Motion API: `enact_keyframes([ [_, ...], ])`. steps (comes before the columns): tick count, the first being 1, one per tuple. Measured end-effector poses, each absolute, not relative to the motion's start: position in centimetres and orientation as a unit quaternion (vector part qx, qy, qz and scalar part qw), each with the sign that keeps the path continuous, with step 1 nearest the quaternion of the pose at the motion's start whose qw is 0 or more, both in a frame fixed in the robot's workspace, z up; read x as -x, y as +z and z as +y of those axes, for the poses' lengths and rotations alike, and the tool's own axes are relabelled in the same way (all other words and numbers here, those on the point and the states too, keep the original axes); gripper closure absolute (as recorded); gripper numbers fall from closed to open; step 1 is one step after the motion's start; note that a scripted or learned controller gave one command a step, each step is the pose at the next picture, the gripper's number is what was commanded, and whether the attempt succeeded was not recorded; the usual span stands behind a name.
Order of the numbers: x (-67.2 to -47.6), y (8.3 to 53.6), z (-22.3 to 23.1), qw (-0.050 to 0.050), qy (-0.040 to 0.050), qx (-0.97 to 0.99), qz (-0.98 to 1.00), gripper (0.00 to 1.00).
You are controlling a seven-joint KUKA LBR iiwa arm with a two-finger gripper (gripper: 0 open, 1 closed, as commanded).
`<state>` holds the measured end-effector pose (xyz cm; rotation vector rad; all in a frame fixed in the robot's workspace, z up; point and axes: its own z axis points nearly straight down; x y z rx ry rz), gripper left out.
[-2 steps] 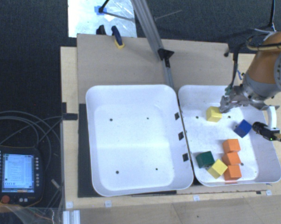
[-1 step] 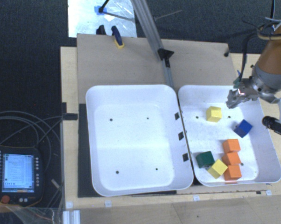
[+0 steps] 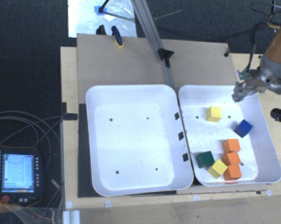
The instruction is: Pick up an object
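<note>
The right bin (image 3: 262, 120) holds several blocks: a yellow cube (image 3: 214, 114) near its middle top, a blue cube (image 3: 243, 128) to the right, a green cube (image 3: 205, 159), a second yellow cube (image 3: 218, 168), and orange cubes (image 3: 232, 158) stacked close together near the front. My gripper (image 3: 239, 93) hangs over the bin's far right edge, above and right of the upper yellow cube, apart from every block. Nothing shows between its fingers.
The left bin (image 3: 94, 125) lies beside the right one, joined by black clips (image 3: 180, 135). A grey pole (image 3: 147, 22) slants across the back board. A teach pendant (image 3: 17, 171) with cables lies at the left on the floor.
</note>
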<state>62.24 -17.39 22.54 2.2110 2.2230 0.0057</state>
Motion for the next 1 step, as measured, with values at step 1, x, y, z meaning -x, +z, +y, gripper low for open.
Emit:
enact_keyframes([
  [1, -60.83, 24.03, -12.18, 0.0, 0.0017, -0.704, 0.711, 1.0],
])
